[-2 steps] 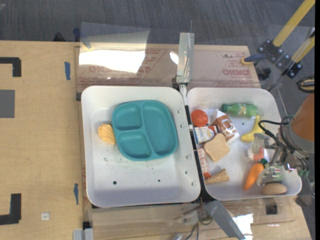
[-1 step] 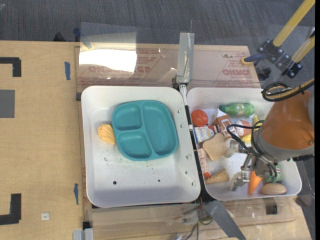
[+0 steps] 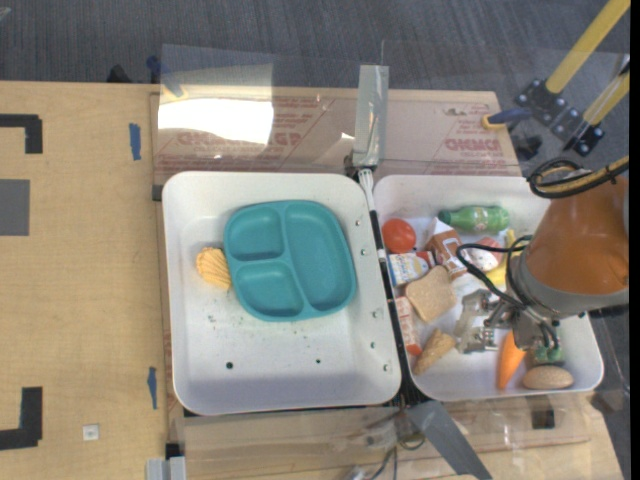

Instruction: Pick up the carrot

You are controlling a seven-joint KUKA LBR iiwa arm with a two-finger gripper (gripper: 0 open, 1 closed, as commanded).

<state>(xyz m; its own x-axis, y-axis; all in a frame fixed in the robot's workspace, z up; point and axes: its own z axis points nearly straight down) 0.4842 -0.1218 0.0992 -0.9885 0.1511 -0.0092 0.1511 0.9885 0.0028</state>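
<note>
The carrot (image 3: 509, 363) is a small orange cone lying near the front right of the right bin (image 3: 590, 383), its tip pointing toward the front edge. My gripper (image 3: 482, 332) hangs low in that bin, under the orange wrist band, just left of the carrot's top end. The wrist hides the carrot's upper end. Nothing visibly sits in the gripper.
The right bin is crowded: a red tomato (image 3: 399, 234), a green bottle (image 3: 476, 217), a bread slice (image 3: 431, 293), a tan wedge (image 3: 434, 351), a beige oval (image 3: 547, 376) beside the carrot. The left bin (image 3: 200, 368) holds a teal divided plate (image 3: 290, 260) and a yellow shell-shaped item (image 3: 213, 266).
</note>
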